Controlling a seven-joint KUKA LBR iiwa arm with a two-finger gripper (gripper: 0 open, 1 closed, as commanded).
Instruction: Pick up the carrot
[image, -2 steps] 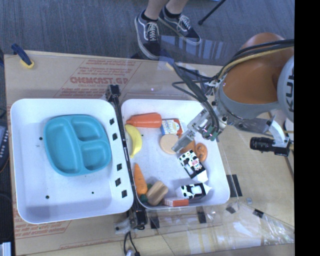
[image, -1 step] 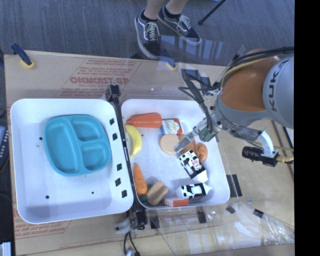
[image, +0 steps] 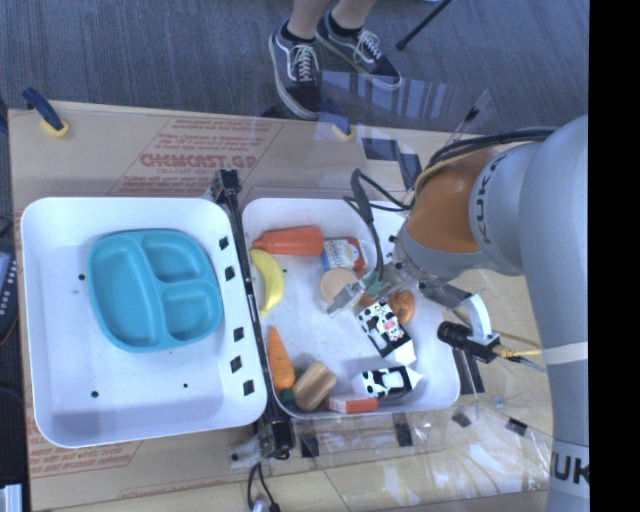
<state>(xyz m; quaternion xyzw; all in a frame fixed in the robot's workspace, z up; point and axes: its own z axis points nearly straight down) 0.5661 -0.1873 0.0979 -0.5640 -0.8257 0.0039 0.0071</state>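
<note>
The gripper (image: 352, 292) hangs low over the middle of the right bin (image: 300, 208), among a crowd of toy foods. Whether it is apart or together cannot be told from this slant, and nothing can be seen in its hold.

The carrot (image: 281, 358) lies from it toward 8 o'clock, hard against the bin's left wall. Its narrow tip points to 12 o'clock and its thick end to 5 o'clock. A tan bun (image: 313, 385) touches the thick end, and a banana (image: 266, 279) sits just beyond the tip.

It looks like a moulded plastic toy, so probably light, stiff and rather slick, with a taper that could squirt out of a pinch near the tip. The thicker middle seems the best place to hold, closing across the width. The wall leaves little room on that side.

A longer orange piece (image: 290, 241) at the bin's 11 o'clock could be mistaken for the carrot.
</note>
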